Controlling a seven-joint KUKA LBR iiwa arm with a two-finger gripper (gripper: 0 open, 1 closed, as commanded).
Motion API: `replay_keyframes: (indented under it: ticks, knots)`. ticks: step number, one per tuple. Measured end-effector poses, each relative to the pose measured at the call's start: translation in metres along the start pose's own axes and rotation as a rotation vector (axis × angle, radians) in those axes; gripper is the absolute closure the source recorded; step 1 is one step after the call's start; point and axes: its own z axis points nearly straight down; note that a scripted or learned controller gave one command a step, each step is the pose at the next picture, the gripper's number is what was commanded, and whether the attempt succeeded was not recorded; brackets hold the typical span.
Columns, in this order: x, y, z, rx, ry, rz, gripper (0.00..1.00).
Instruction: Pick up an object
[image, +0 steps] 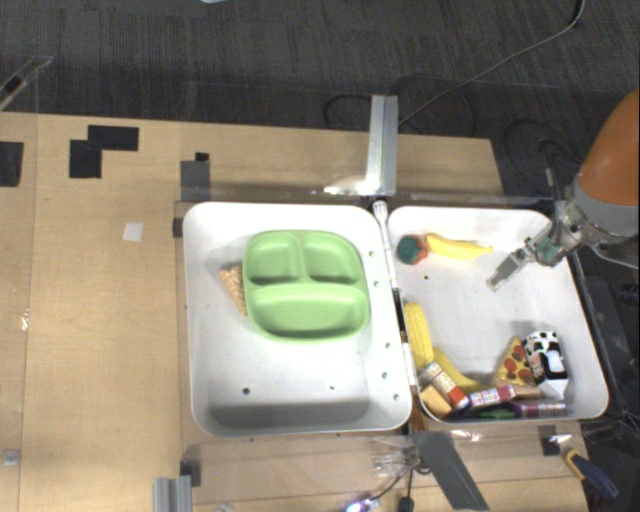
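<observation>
My gripper (507, 268) hangs over the upper right part of the right bin (470, 300), a little right of a yellow banana (457, 248); nothing shows in it. A small green and red fruit (409, 250) lies by the banana's left end. An ear of corn (418, 333) lies along the bin's left wall. A pizza slice (512, 362) and a black and white toy (546, 357) sit at the lower right. Several small packets and toy foods (470, 397) crowd the bin's front edge.
The left bin (220, 390) holds a green divided plate (303, 283) with a tan waffle-like piece (233, 288) sticking out from its left side. A metal post (383, 140) stands behind the divide between the bins. The grey and orange arm (610, 185) comes in from the right.
</observation>
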Motion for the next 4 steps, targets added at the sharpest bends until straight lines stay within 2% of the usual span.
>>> replay_keyframes:
  ticks: [1,2,3,4]
  knots:
    - [-0.005,0.082,0.063,0.000,0.001,-0.139,0.00]
    - [0.007,0.056,0.063,0.000,0.001,-0.444,0.00]
    - [-0.013,0.080,0.098,0.006,0.001,-0.275,0.00]
    - [-0.017,0.082,0.087,-0.006,-0.017,-0.276,1.00]
